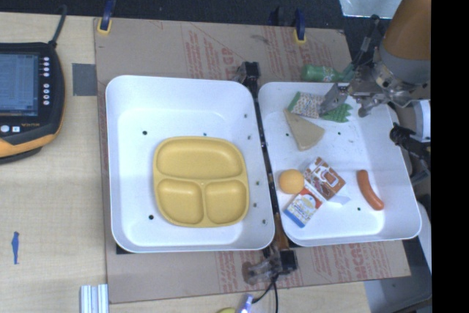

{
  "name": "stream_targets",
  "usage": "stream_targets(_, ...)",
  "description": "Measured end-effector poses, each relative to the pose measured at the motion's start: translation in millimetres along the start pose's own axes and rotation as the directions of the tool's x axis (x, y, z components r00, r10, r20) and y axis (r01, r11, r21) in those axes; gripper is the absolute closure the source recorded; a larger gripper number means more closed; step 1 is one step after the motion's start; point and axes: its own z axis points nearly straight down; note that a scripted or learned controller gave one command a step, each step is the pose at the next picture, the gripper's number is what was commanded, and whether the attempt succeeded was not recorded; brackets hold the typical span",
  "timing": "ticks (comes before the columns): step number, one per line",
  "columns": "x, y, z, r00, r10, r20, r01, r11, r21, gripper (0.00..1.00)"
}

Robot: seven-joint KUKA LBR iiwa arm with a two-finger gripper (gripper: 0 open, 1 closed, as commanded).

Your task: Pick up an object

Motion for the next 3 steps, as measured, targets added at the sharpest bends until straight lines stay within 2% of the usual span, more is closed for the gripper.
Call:
stream_targets(1, 22.2, -83.9, 106.9, 1.0, -0.001, 0.0, 0.001, 1.0, 0.002, 0.0)
stream_targets(2, 20.9, -82.5, 95.2, 1.0, -0.004, 0.002, 0.004, 1.0, -0.001, 1.0)
stream_targets(3, 75.4, -28.0, 5.2, 1.0, 0.0, -0.001, 0.0, 1.0, -0.002, 1.0)
